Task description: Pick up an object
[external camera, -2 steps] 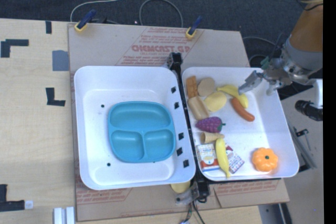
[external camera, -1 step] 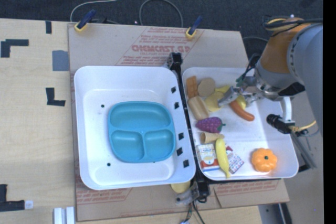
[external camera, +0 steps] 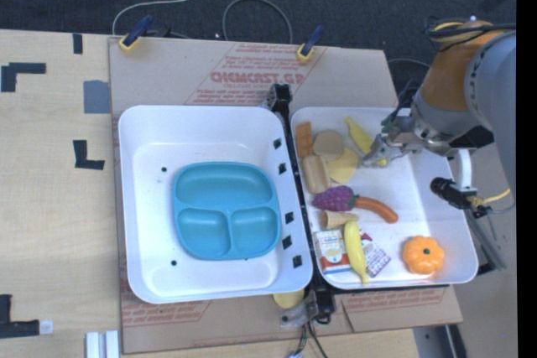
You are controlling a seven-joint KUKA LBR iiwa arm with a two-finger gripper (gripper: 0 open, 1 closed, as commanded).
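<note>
Clearly we are early in the pick: nothing has left the right bin [external camera: 419, 195] yet, and our gripper [external camera: 379, 153] sits low over its far part, close to the yellow banana-shaped piece [external camera: 358, 135] lying just left of it. We cannot tell how wide the claw stands, nor whether anything sits in it; it is small and mixed with the toys behind it.

The likeliest target is that far banana piece, with the pale rounded pieces [external camera: 336, 155] just left of it. The arm [external camera: 466, 84] comes in from the right and bends down over the bin's far right corner, which would explain why the nearest things to the claw are those at the far end.

The rest of the load lies along the bin's left side: a purple grape bunch [external camera: 333, 199] touching an orange carrot [external camera: 377, 209], and nearer, a second banana [external camera: 354, 249] lying across a small carton [external camera: 332, 251]. An orange pumpkin [external camera: 422, 255] sits apart at the near right, with bare floor around it, so we judge it an easier grasp than the crowded pile.

The left bin [external camera: 143, 180] holds a blue divided plate [external camera: 225, 210], well apart from the claw. Both bins rest on cardboard [external camera: 210, 67] clamped at its far edge, presumably to keep them from sliding.
</note>
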